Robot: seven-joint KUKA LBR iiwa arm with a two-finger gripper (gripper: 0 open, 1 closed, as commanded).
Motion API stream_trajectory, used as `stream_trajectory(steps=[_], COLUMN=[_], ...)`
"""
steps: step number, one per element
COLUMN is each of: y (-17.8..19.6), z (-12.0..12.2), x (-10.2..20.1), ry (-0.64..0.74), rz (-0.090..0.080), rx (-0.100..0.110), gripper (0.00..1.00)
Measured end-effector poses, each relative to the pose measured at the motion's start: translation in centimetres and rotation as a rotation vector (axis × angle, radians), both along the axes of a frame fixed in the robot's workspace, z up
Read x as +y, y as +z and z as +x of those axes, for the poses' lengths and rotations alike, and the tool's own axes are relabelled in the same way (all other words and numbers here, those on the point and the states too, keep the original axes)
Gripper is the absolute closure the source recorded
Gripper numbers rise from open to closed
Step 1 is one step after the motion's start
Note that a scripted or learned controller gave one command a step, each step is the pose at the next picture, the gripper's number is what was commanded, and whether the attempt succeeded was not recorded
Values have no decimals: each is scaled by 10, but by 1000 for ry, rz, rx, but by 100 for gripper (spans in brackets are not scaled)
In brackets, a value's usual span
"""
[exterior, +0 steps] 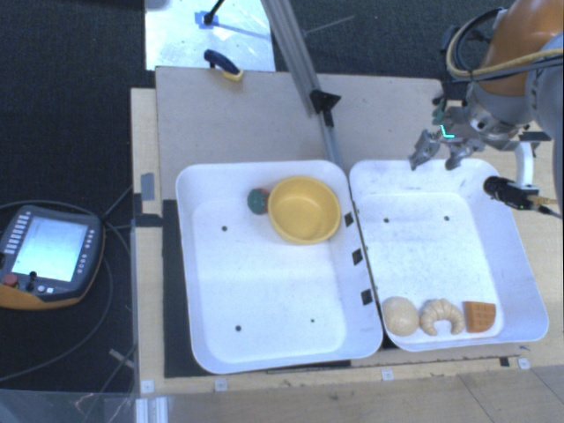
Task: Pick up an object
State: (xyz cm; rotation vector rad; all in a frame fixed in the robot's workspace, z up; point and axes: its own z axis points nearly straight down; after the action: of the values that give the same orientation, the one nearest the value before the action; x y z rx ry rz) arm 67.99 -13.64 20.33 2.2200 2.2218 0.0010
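Hovering over the right bin's far rim, gripper spread apart and gripping nothing. Lying well apart along the near wall: bun, croissant, wedge. Sitting in the left bin: bowl, ball touching it.

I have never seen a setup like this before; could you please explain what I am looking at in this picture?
One camera looks down at a slant on a bench with two shallow white bins. The grey-and-orange robot arm reaches in from the right; its pincer hangs open over the right bin's far edge, holding nothing. The left bin holds a yellow bowl with a small green object beside it. Along the right bin's near edge lie a pale roll, a croissant and an orange-brown piece. The handheld control tablet lies on the floor.
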Motion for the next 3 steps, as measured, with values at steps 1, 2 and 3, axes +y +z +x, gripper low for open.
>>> stream_trajectory(steps=[1,2,3], y=[0,-44,-105], z=[0,6,2], x=[0,1,-2], ry=[0,0,-1], rz=[0,0,1], rx=[0,3,5], gripper=[0,0,0])
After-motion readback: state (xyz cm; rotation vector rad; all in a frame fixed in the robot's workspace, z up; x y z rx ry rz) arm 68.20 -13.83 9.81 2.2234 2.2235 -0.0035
